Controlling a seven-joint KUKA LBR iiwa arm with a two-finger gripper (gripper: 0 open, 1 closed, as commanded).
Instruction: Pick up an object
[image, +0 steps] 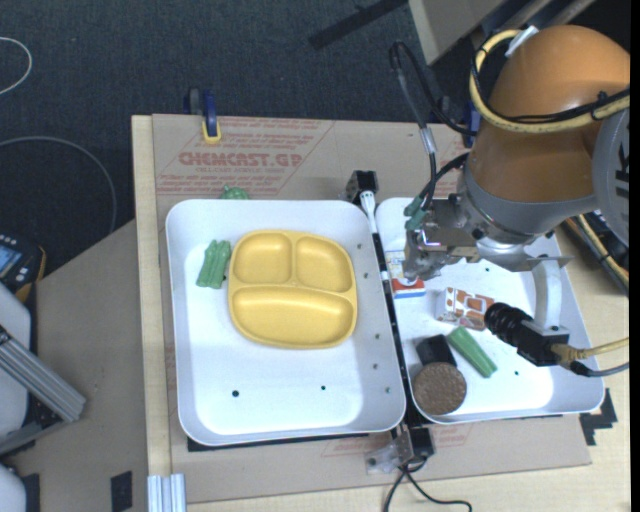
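Red-and-white packet at left edge of right bin, directly below gripper; jaw state cannot tell; green block, brown disc nearby; yellow divided plate in left bin

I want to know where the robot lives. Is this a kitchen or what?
Probably a robot lab or workshop, not a kitchen. The robot arm reaches over two white bins on a cardboard-covered bench, with cables on the floor.
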